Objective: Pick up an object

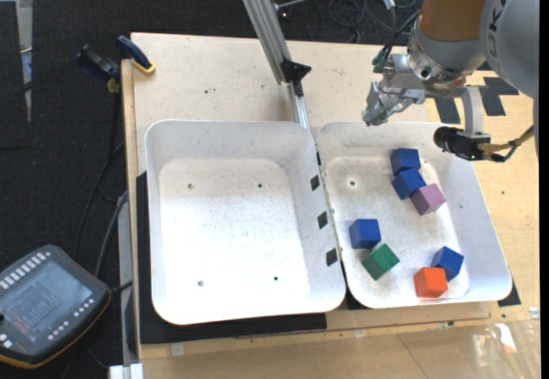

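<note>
I find the claw hanging above the far rim of the right bin, well clear of the contents; whether its tips are spread or pressed together I cannot tell at this angle, and nothing shows between them.

All candidate objects lie in the right bin. Two blue cubes sit touching at the far side, with a purple cube just beside them. A third blue cube and a green cube lie near the bin's inner wall. A fourth blue cube and an orange cube touch at the near corner. The left bin stands alongside on the bench.

My judgement: the pick is not yet begun, and the claw is held high at the rim so that it can travel over the cubes without striking them. The lone blue cube by the inner wall offers the most finger room. The touching pairs are the poorer choice, since a descending finger may land on a neighbour. The corner pair also sits close against the wall.
</note>
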`<state>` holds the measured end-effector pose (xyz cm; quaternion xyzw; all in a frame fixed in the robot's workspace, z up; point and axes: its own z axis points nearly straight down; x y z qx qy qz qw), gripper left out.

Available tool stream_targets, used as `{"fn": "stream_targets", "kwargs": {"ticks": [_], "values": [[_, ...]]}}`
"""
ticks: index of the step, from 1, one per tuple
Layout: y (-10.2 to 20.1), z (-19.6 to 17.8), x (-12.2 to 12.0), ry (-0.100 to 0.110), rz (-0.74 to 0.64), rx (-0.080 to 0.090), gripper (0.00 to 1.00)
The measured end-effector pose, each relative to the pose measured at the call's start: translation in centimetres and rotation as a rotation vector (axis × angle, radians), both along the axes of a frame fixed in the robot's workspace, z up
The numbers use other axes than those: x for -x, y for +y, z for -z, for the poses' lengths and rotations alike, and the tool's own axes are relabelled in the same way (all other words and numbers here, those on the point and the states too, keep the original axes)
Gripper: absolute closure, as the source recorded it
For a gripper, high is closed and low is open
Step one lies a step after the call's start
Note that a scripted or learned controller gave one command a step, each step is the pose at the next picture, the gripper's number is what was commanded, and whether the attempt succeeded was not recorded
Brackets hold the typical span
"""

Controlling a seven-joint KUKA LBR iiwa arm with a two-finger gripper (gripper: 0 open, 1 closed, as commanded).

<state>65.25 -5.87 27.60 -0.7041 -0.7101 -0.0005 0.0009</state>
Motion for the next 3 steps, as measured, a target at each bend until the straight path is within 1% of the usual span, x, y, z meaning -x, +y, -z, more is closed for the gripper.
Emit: {"fn": "stream_targets", "kwargs": {"ticks": [1,2,3], "values": [[4.4,1.6,-0.5,0.001,0.001,0.001,1.00],[9.9,1.7,-0.1,0.000,0.001,0.000,1.00],[14.3,3.0,-0.2,0.001,0.002,0.001,1.00]]}}
